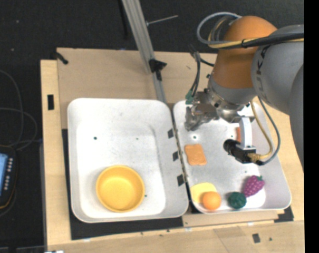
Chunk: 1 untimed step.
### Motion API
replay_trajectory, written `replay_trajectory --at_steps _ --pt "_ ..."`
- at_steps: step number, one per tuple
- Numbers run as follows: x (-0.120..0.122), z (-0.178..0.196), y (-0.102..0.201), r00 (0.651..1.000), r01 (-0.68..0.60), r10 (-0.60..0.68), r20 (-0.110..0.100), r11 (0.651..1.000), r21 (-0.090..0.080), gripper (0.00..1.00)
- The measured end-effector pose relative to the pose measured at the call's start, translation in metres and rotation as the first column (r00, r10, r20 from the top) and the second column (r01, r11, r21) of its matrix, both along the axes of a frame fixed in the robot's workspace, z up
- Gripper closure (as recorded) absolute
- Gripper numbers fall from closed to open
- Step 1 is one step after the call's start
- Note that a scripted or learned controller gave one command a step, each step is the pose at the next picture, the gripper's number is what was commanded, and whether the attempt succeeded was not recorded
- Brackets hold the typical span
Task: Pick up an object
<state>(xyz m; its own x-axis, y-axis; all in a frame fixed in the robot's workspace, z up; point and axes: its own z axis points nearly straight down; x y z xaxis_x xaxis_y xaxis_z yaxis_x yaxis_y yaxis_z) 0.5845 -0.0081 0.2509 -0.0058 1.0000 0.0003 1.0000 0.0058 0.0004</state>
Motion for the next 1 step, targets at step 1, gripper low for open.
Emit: replay_trajectory --at_steps 1 --pt "-0.0016 0.0026 0.0626 1.0 -0.003 0.003 0.001 1.0 0.002 1.0"
